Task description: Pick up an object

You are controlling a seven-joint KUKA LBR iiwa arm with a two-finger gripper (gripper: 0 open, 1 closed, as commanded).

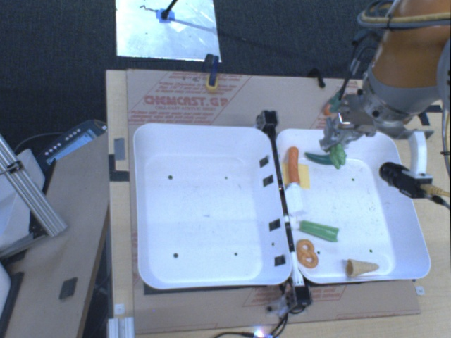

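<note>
My gripper [334,144] hangs over the far part of the right bin [394,259], reaching in from the right. A green pepper-like piece [328,158] sits right at the fingertips; its lighter end runs up between them and its dark end sticks out to the left. The fingers look shut on it. Also in this bin are an orange carrot [292,165], a yellow block [304,176], a white piece [294,200], a green block [319,229], an orange pretzel [307,253] and a tan cone [361,266].
The left bin [204,203] lies beside the right one, with a black divider with clips [276,182] between them. A black fitting [399,177] juts over the right bin's right rim. A reflective sheet [167,18] lies behind the bench.
</note>
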